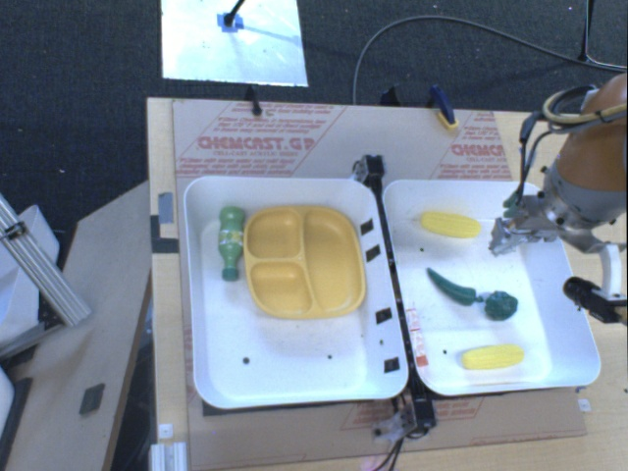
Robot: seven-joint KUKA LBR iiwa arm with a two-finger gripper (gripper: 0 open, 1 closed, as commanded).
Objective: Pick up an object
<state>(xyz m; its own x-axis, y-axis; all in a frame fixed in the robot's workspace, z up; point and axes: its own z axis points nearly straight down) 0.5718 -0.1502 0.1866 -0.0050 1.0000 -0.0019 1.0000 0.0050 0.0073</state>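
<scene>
Camera view: a slanted look down on a worktop [98, 263] carrying two shallow white bins side by side, split by a dark divider [388, 273].
Landmark: the divider — every place below is given from it.
Left bin [285, 381]: touches the divider's left side; it holds a yellow tray and a green bottle.
Yellow tray [302, 261]: three compartments, lying flat just left of the divider.
Green bottle [231, 242]: lies on its side, left of the tray, just beside the tray's far edge from the divider.
Right bin [559, 361]: touches the divider's right side; it holds four small toy foods.
Upper corn cob [450, 226]: yellow, right of the divider, towards the bin's back.
Green pepper [451, 287]: long and dark, just right of the divider, mid-bin.
Broccoli piece [501, 305]: green, near the pepper's right end; contact unclear.
Lower corn cob [493, 357]: yellow, right of the divider, near the bin's front.
Arm [589, 160]: grey and orange, well right of the divider.
Claw [508, 234]: over the right bin, just right of the upper corn cob — whether it is apart or together cannot be told.
</scene>
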